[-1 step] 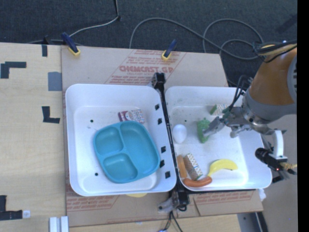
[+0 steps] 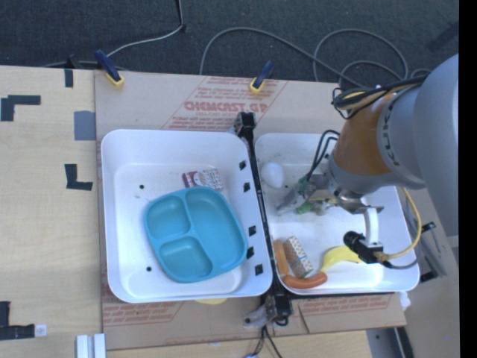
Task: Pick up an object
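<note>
My gripper (image 2: 298,199) reaches down into the right bin (image 2: 387,280) from the right, its tip low over the bin's left middle. Small green and grey parts show at the tip, and I cannot make out what they are. A white egg-shaped object (image 2: 273,174) lies just up and left of the tip. Near the bin's front lie an orange sausage-like piece (image 2: 299,279), a grey ridged block (image 2: 297,255) and a yellow banana (image 2: 340,257).
The left bin (image 2: 119,200) holds a blue divided plate (image 2: 195,233) and a small red and white packet (image 2: 203,178). A black divider (image 2: 253,192) runs between the bins. Cables and two yellow-blue clamps (image 2: 109,68) lie along the cardboard's back edge.
</note>
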Motion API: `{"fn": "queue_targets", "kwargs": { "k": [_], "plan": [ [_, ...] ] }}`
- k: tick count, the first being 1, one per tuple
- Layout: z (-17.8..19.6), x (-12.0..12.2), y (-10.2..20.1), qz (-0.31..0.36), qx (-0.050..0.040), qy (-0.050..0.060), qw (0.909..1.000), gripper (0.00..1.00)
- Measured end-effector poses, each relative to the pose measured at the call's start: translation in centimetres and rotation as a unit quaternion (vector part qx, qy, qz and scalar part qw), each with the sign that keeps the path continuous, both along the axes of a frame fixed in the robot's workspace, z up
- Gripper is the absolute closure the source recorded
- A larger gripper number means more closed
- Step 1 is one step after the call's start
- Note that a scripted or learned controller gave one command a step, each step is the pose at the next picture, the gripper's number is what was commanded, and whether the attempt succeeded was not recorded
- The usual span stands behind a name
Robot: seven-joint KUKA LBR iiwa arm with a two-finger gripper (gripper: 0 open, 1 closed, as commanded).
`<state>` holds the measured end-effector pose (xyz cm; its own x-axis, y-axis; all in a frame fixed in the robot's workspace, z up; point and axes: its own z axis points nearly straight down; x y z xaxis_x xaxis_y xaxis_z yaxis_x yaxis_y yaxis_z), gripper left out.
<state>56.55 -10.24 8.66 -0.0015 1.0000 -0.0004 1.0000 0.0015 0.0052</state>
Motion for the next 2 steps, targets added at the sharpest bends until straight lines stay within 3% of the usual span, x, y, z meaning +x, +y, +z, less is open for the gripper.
{"fn": "queue_targets", "kwargs": {
  "k": [1, 2],
  "plan": [
    [-0.06, 5.29, 0.81, 0.0, -0.0004, 0.0, 1.0, 0.0],
    [0.92, 5.26, 0.75, 0.0, -0.0008, 0.001, 1.0, 1.0]
  ]
}}
